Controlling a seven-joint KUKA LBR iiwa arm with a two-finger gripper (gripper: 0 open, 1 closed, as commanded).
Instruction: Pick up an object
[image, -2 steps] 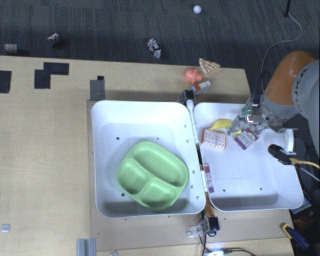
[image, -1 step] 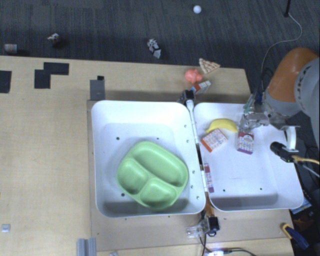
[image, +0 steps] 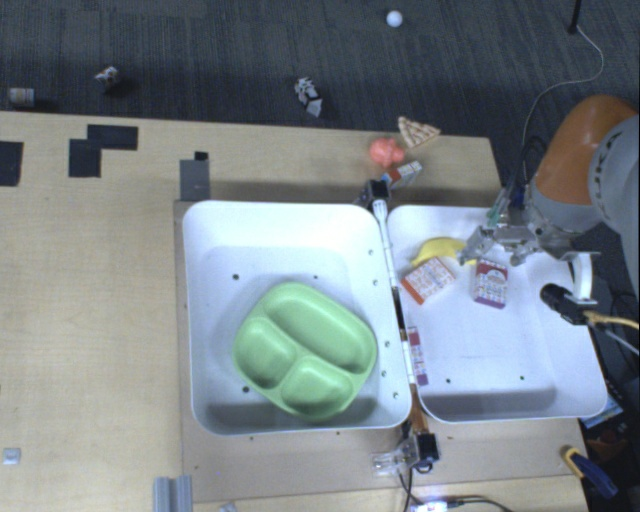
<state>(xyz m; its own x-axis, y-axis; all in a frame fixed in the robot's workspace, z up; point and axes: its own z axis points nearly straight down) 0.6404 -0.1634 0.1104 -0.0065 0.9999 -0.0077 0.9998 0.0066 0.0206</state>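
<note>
My arm comes in from the right side of the view, and the orange band above my wrist sits over the far right corner of the right bin. My wrist points down and a little to the left. My gripper is low over the far part of the right bin. A small carton with red print is directly under my fingertips, touching them or almost touching them. I cannot tell if my fingers are open or closed, because the metal parts there are too small and mixed together. I also cannot tell if the carton is between them or only lying on the bin floor below them.

Just beside my gripper, on its left, lies a yellow banana. A second small box, orange and white, lies in front of the banana and touches it or nearly touches it. Both boxes have printing on them, but the letters are too small and I cannot read any word or brand.

The left bin holds a green divided plate with three compartments. It lies tilted against the near side of the bin.

On the bench behind the bins I see a pink round object and a wedge-shaped piece like a pizza slice, close to each other. Some dark rectangles are on the bench at the far left.
</note>
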